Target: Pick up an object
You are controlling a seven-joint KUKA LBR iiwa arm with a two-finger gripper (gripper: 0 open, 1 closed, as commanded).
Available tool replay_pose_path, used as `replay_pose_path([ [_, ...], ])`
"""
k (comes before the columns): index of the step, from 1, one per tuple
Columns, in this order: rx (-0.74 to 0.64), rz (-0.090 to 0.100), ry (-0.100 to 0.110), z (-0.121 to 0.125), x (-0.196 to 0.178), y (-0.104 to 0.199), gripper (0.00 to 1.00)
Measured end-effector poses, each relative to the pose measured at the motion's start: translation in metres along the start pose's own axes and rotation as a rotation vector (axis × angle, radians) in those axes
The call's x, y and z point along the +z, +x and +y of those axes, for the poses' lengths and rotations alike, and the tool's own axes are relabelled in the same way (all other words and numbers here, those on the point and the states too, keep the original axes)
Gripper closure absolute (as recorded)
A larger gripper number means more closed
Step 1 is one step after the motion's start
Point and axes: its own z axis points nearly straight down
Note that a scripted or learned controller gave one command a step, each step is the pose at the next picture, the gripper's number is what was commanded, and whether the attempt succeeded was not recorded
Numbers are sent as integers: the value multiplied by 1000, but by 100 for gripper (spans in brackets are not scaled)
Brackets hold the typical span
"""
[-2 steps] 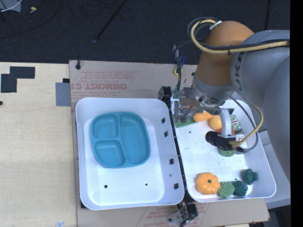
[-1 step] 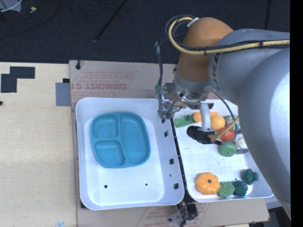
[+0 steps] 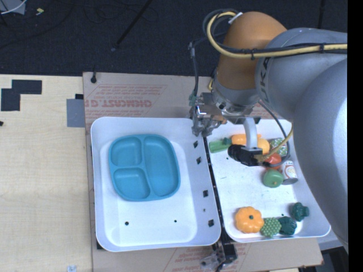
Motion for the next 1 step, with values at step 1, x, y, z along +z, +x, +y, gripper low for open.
replay_pose_path([
  [1,3,0,3,-5,4,8,100],
])
